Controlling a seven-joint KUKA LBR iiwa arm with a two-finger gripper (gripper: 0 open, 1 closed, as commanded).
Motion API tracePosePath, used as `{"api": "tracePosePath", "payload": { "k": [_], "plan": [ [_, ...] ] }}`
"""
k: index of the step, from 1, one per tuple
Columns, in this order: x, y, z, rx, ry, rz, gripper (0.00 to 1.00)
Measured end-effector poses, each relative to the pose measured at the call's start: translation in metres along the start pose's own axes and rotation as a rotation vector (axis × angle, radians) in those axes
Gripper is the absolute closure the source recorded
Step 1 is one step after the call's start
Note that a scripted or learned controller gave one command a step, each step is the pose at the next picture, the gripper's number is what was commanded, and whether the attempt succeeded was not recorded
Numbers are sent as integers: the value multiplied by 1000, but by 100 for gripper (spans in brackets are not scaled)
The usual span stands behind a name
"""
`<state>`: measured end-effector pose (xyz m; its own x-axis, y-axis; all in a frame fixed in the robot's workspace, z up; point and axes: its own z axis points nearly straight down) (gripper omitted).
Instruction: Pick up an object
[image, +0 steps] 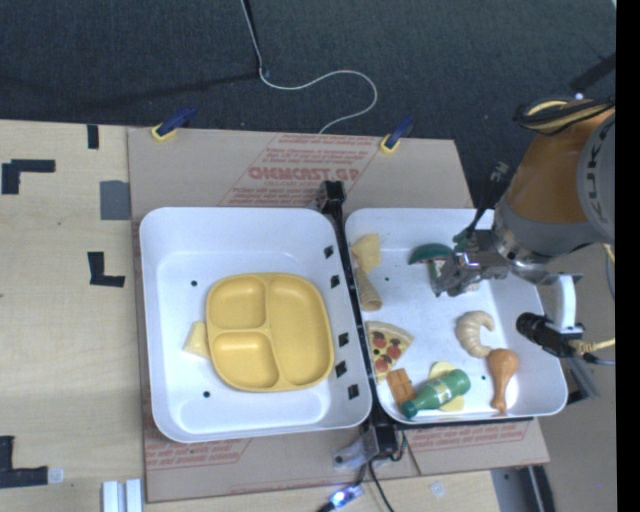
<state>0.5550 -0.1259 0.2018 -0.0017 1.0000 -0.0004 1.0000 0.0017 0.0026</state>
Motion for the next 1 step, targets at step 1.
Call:
{"api": "tracePosePath", "payload": {
  "k": [1],
  "plan": [
    [1, 1, -24, 2, 1, 0, 100]
  ]
}}
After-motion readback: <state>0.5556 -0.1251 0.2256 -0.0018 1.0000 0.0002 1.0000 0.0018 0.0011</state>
